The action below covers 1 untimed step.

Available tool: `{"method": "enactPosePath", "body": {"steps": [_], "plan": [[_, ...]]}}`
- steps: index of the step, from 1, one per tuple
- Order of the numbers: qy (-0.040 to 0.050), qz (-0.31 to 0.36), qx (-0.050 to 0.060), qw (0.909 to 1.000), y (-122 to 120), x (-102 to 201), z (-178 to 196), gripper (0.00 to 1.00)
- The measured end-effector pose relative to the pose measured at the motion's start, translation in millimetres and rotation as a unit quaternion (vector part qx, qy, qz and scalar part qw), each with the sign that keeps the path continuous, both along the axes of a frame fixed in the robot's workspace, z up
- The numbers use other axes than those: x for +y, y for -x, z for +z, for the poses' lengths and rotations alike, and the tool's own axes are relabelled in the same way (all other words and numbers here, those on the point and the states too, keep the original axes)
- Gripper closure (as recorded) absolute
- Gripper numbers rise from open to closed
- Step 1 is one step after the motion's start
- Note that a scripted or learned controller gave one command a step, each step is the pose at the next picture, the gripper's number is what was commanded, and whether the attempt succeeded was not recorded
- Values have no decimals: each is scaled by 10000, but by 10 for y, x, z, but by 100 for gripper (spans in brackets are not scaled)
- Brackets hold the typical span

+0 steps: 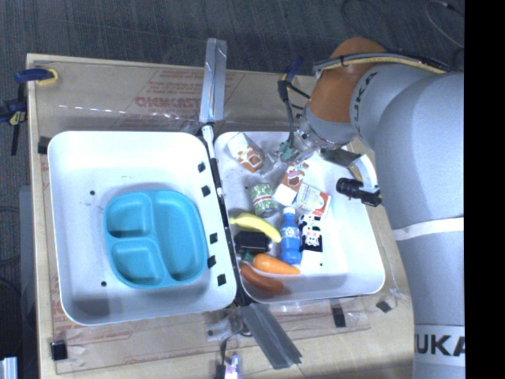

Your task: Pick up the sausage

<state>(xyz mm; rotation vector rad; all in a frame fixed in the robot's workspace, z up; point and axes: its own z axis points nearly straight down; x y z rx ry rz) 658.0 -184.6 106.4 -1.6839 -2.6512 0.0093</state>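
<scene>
This was a robotics lab: a grey KUKA arm (418, 172) reached over a plywood counter (118, 81) carrying two white bins (71, 172), clamps (31, 76) gripped its edge, and dark carpet (118, 14) lay beyond.

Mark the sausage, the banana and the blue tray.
sausage (260, 281): camera view, middle of its brown body.
banana (256, 225): camera view, middle of its yellow curve.
blue tray (155, 238): camera view, ridge between its compartments.

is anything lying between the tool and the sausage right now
Yes. The tool is at the far end of the right bin, while the sausage lies at the near end. Between them sit a can, a banana, a blue bottle and a carrot.
</scene>
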Motion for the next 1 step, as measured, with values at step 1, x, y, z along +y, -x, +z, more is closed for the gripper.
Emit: {"method": "enactPosePath", "body": {"steps": [1], "plan": [[-3,6,-12,10000,-10,8,8,0]]}}
